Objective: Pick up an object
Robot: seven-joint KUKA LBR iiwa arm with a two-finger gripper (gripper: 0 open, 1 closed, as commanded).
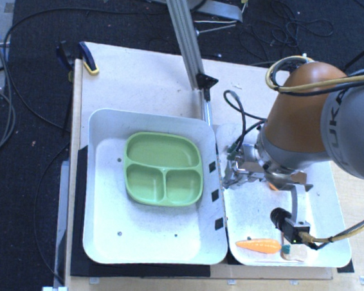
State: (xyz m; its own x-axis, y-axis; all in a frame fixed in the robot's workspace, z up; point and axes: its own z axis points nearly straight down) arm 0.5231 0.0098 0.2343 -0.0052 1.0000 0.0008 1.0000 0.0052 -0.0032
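Bench (143,79) carries two shallow white bins side by side, set on a pale board over dark floor strewn with cables; a slanted metal strut (184,32) crosses in from the top toward the seam between the bins.

Arm (340,119) reaches in from the right, grey with an orange band, and covers the upper part of the right bin (246,213); a yellow hose loops over the orange section; cabling hangs off its near side.

Left bin (100,185) sits tilted, its right edge overlapping the right bin's left wall; black tabs mark that shared edge.

Plate (164,169), green and divided into three compartments, lies flat in the upper middle of the left bin; nothing seen in its compartments.

Gripper (236,173) hangs below the wrist over the left part of the right bin, close to the seam; fingers are lost in wiring and metal parts, so I cannot tell how far apart they stand or whether anything sits between them.

Carrot (259,246), orange, lies flat at the near edge of the right bin, well apart from the gripper; a small pale item (292,251) with a teal spot sits just beside its right end; too small to identify.
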